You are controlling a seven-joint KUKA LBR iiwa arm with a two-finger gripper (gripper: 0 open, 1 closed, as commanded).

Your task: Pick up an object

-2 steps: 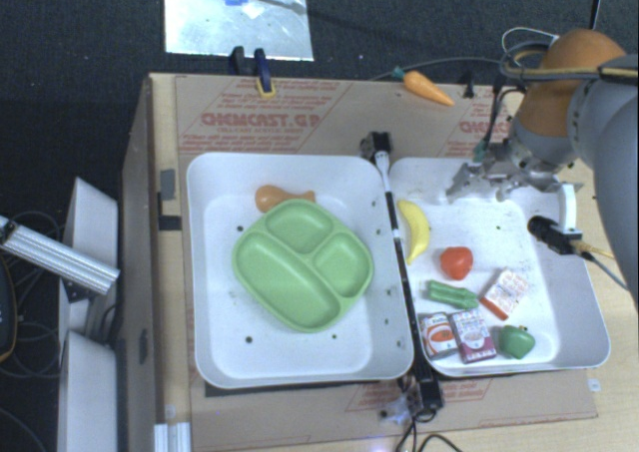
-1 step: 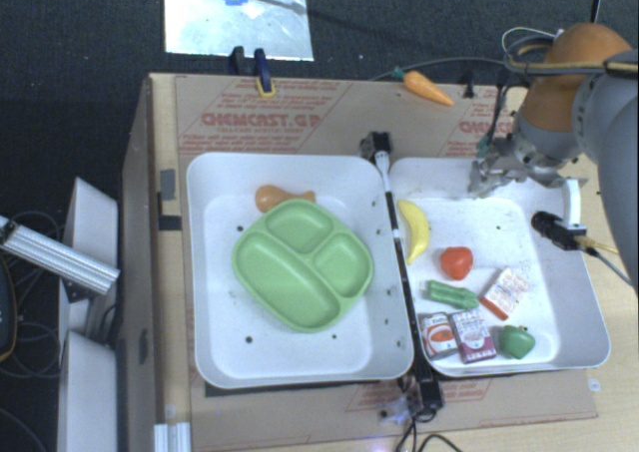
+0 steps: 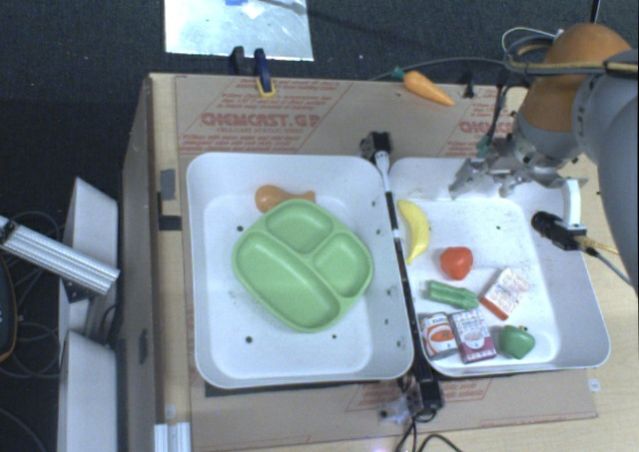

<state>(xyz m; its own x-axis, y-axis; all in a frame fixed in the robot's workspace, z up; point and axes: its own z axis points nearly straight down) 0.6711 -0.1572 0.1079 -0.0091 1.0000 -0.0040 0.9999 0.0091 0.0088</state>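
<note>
The hand (image 3: 487,179) hovers over the far part of the right bin (image 3: 589,330), fingers spread, pinching nothing, with the banana (image 3: 416,227) and tomato (image 3: 456,261) nearer.

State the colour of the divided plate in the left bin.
Light green: the divided plate shows plainly in the camera view, lying in the left bin.

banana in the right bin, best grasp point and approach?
Grip the banana across its middle, where the curve is thickest, coming straight down from above. It lies flat, running lengthwise beside the divider wall between the bins, so closing across its width needs one finger in the narrow gap on that side; that looks tight. The tomato sits apart on the other side. The gripper hovers at the far wall.
</note>
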